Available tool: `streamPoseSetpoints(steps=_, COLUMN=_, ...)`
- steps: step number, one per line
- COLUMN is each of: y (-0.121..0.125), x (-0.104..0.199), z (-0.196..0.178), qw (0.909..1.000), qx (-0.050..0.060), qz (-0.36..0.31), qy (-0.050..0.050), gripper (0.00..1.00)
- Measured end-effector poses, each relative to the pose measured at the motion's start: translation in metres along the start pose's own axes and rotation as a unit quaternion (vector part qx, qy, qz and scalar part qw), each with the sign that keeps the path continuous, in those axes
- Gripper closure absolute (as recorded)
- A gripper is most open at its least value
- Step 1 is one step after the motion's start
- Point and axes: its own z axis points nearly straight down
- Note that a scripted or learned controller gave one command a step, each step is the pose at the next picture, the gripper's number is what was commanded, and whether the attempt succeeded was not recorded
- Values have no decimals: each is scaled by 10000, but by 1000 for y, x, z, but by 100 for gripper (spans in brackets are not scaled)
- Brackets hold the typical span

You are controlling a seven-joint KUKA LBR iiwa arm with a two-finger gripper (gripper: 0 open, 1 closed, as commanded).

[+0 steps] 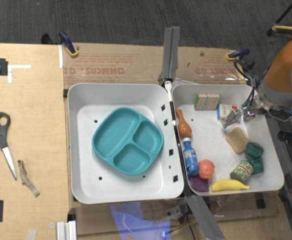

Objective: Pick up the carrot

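Camera view: carrot in right bin; left bin holds plate.

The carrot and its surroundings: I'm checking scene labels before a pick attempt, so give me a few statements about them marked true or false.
1. The carrot lies in the right bin, against its left wall. True.
2. The gripper holds the carrot. False: it hovers over the right bin's upper right part, apart from the carrot.
3. The teal plate sits in the left bin. True.
4. The blue bottle lies in the left bin. False: it is in the right bin, just below the carrot.
5. The banana lies near the right bin's front edge. True.
6. The scissors are inside a bin. False: they lie on the bench at far left.
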Motion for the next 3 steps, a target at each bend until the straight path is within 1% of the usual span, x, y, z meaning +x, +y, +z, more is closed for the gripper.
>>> streamPoseSetpoints(steps=1, y=-32, x=7, z=-16, qw=9949, qx=20, qz=1010, qy=25, gripper=0)
streamPoseSetpoints(steps=2, y=-17, x=43, z=3, qw=9623, qx=38, qz=2720, qy=-2, gripper=0)
streamPoseSetpoints(steps=3, y=-49, x=45, z=-33, qw=9095, qx=46, qz=4157, qy=-6, gripper=0)
